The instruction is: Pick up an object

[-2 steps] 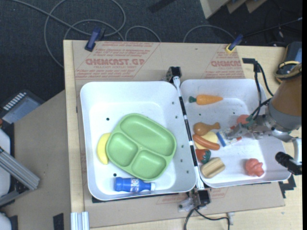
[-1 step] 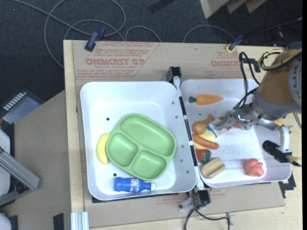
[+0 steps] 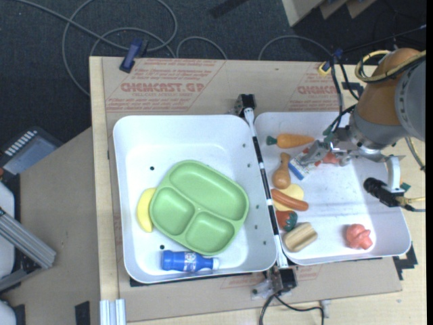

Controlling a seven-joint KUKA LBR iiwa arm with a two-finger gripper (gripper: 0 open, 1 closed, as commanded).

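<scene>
We see the metal two-finger gripper (image 3: 312,156) low in the right white bin (image 3: 399,239), upper middle, beside the orange plastic carrot (image 3: 295,141); grip state unclear. We'd centre over one toy before closing.

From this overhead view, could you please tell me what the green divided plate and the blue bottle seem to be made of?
Green divided plate: probably moulded plastic, with an even colour, soft sheen and rounded compartments. Blue bottle: likely plastic too, glossy with a pale label; too small to be sure.

The brown board (image 3: 203,80) under the bins bears red print reading "CHEMCAST G.P", repeated partly at its right.
</scene>
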